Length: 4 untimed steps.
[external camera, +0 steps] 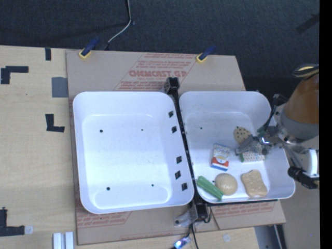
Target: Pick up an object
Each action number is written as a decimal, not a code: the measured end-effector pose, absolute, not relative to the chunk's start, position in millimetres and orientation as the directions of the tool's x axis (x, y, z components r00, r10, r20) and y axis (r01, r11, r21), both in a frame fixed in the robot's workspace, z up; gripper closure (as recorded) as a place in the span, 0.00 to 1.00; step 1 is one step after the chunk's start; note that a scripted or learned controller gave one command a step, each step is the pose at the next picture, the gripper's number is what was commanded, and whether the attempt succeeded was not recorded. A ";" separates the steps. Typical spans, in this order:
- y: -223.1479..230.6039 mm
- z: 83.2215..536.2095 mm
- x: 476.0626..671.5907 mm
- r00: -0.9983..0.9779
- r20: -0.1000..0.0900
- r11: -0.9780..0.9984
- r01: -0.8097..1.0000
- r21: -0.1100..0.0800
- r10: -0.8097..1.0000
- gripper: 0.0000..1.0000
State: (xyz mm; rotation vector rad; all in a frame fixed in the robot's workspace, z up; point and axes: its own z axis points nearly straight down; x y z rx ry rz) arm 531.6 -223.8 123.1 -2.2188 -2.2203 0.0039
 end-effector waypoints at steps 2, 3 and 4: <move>-225.1 110.1 555.0 -0.001 -0.005 0.001 1.000 0.007 1.000 1.00; -224.7 118.7 554.3 -0.001 -0.005 0.001 1.000 0.005 1.000 1.00; -224.2 127.9 554.2 -0.001 -0.005 0.001 1.000 0.004 1.000 1.00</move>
